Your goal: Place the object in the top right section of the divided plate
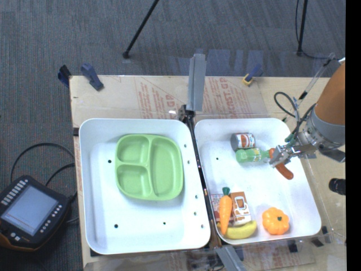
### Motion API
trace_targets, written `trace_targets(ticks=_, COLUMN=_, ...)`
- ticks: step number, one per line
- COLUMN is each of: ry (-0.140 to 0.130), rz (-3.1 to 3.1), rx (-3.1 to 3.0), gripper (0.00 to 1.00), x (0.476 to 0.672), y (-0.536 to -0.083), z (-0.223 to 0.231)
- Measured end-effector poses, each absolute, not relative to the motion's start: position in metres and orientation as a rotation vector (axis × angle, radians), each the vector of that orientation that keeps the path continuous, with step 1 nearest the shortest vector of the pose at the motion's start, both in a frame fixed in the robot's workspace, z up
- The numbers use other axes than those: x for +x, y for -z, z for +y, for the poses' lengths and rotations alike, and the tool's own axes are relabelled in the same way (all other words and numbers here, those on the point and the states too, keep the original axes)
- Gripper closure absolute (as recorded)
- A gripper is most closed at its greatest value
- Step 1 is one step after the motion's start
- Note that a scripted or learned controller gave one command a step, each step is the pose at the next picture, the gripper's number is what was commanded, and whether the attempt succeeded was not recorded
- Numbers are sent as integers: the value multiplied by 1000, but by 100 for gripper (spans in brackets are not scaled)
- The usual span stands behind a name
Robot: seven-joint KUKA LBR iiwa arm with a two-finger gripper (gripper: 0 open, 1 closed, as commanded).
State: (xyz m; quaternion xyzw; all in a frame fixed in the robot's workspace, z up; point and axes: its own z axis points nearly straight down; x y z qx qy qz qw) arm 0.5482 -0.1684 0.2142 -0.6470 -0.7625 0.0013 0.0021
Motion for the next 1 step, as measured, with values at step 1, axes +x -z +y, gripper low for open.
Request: trace_targets(ticks=1, ry=-5, rz=-2227, rx=-2212, gripper=100, x=537, y=-314, z=-172)
